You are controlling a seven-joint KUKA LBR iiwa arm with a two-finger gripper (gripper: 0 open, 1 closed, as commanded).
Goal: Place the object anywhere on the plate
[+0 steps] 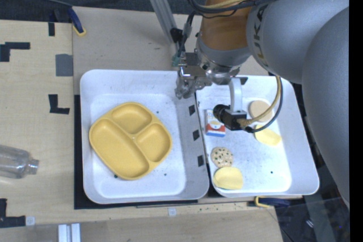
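the gripper (186, 86) hung over the bins' shared wall near their far edge; open or closed, i couldn't tell. the small carton (215, 124) lay by the right bin's (266, 170) left wall. it looked light, stiff yet crushable, and best pinched across its narrow sides.

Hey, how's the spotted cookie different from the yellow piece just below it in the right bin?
The cookie is tan with dark spots; the yellow piece is plain pale yellow. The cookie looks round and smaller; the yellow piece looks wider and more oval. The cookie lies further up the right bin, the yellow piece by its near rim. Both lie flat, close together.
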